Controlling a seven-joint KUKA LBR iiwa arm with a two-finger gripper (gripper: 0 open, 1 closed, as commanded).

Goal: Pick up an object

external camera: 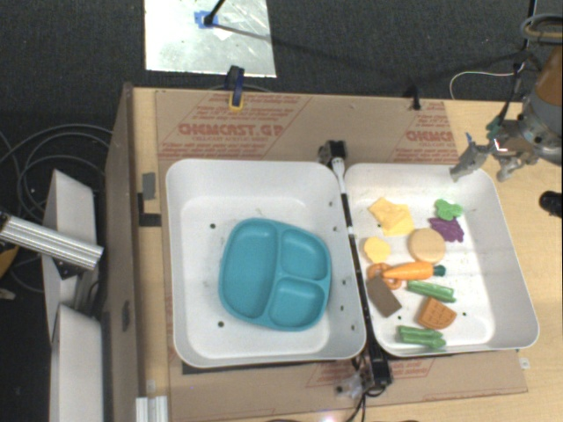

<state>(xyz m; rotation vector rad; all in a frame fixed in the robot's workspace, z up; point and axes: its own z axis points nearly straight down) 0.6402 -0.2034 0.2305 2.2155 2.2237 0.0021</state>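
End effector (pixel 490 157) at upper right of frame, spread wide, gripping nothing; poised above right bin (pixel 506 262) corner, presumably ahead of descent toward toy food (pixel 413 271).

**Bench and what lay on it**

A tan bench (pixel 290 117) with red printed lettering was seen from above. Two shallow white bins were set on it side by side, touching at the middle: the left bin (pixel 189 192) and the right bin (pixel 506 262). A small yellow-and-blue clamp (pixel 235 86) was fixed at the bench's far edge.
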